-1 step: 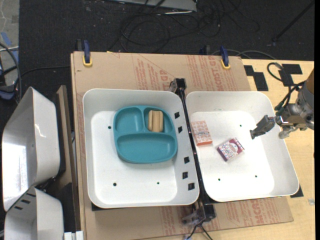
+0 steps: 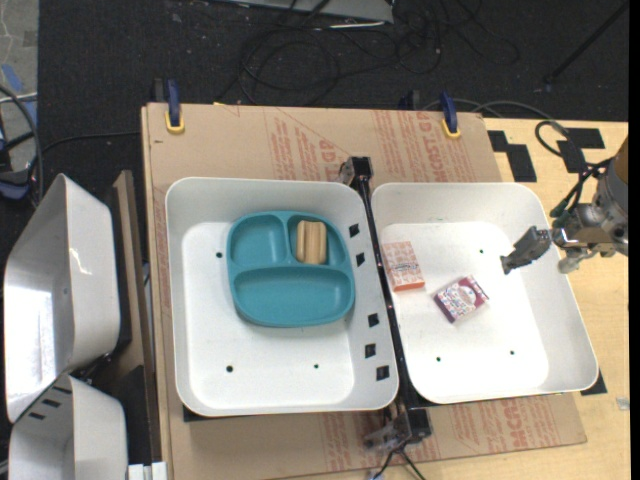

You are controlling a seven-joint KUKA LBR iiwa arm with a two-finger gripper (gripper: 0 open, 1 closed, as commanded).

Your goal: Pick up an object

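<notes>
Purple packet (image 2: 461, 298) apart from gripper (image 2: 545, 249)

Arm (image 2: 612, 193) cut off by frame edge at 3 o'clock, only wrist end in shot. Gripper (image 2: 524, 250) too small and dark to read finger gap. Print on the two small packets, pink-white (image 2: 402, 265) and purple (image 2: 461, 298), illegible. Spare white bins (image 2: 55, 298) at 9 o'clock clipped by frame edge

Arm (image 2: 612, 200): grey metal wrist section, partly in view at frame's right. Gripper (image 2: 522, 251): dark grey/black finger, slim, angular. Dark cables looped beside wrist. Pale silver fittings on wrist body.
</notes>
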